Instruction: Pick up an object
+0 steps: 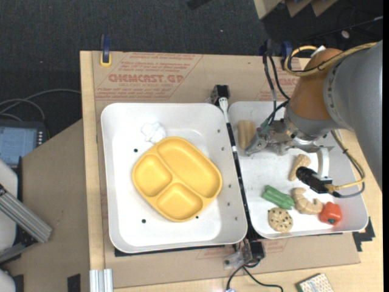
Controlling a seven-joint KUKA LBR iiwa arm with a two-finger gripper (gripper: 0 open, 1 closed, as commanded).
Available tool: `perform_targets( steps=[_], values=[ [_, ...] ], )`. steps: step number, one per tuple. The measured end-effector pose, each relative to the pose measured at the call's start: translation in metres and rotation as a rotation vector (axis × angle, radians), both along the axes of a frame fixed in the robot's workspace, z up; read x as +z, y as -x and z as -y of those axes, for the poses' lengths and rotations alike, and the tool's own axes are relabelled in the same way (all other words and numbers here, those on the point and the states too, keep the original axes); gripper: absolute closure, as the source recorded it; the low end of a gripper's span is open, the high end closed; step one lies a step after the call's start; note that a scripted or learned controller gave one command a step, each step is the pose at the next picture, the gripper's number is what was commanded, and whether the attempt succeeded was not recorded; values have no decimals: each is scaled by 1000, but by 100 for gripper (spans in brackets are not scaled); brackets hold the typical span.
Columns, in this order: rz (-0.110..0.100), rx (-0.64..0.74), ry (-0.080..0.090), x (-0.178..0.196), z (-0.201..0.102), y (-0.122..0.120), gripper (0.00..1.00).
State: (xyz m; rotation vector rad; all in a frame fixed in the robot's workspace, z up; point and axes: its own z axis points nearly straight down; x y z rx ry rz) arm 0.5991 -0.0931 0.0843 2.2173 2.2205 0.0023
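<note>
The arm reaches in from the right and bends down over the right bin, its orange band sitting above the wrist. The gripper hangs low over the upper left part of that bin. Whether it is spread or pressed together cannot be told from this angle, and nothing can be seen caught in it.

Just beside the gripper, toward the divider between the bins, lies a tan bread roll; it is the nearest thing to the gripper, though contact cannot be judged. On the gripper's other side, a little lower, sits a pale peanut-shaped piece. Further below the gripper lie a green pepper, a croissant and a red tomato, with a cookie nearest the bin's lower rim.

Well apart from the gripper, across the divider, the left bin holds a yellow divided plate and a small crumpled white scrap above it.
</note>
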Motion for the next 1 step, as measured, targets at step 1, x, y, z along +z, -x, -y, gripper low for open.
perform_targets(
  steps=[1],
  values=[
    [-47,-7,-11,-2,4,-41,0]
  ],
)
